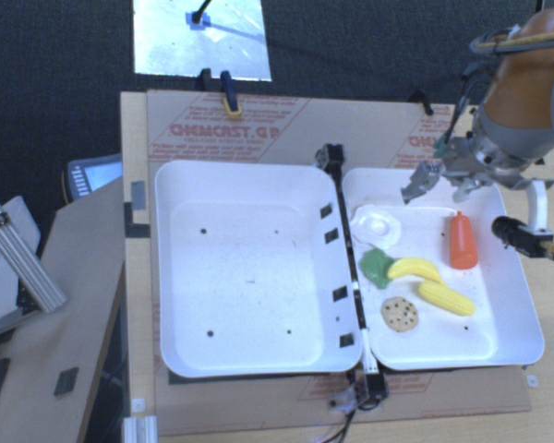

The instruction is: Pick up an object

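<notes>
A: Cookie (pixel 400 314) lies nearest; beyond it corn (pixel 446 297), banana (pixel 414 268), orange bottle (pixel 462 241).

B: Gripper (pixel 440 183)?

A: Hovering beyond the bottle, fingers spread, empty, probably staged for descent.

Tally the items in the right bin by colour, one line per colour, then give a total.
Yellow: 2, the banana and the corn cob
White: 1, the fried egg
Green: 1, the leafy piece
Orange-red: 1, the bottle
Tan: 1, the cookie
Total: 6
</notes>
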You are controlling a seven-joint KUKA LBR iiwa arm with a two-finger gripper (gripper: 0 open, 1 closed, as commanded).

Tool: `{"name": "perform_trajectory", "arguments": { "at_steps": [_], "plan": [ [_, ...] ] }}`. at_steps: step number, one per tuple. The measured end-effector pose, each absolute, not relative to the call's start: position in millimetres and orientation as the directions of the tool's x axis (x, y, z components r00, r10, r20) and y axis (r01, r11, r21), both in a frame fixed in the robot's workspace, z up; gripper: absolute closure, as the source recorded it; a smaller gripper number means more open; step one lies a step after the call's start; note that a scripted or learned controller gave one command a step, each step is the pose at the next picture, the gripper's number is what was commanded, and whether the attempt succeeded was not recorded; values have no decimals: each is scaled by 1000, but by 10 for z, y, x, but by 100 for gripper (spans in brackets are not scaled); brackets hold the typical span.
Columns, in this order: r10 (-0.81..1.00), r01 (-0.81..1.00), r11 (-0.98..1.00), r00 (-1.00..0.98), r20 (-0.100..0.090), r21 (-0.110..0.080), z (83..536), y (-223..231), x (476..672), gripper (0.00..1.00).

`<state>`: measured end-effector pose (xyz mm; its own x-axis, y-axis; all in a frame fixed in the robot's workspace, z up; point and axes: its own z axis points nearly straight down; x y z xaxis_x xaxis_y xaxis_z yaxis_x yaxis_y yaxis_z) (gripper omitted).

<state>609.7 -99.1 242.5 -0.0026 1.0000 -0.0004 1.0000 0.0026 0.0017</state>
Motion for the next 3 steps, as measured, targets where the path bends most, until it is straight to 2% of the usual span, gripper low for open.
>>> {"name": "perform_trajectory", "arguments": {
  "at_steps": [1, 2, 3],
  "plan": [
    [1000, 1000, 4, -4, -5, 22, 5464, -1210, 5468, 0],
    [1000, 1000, 10, -10, -3, 9, 5474, -1197, 5487, 100],
    [1000, 1000, 6, -6, 3, -14, 3258, -685, 5247, 100]
  ]
}}
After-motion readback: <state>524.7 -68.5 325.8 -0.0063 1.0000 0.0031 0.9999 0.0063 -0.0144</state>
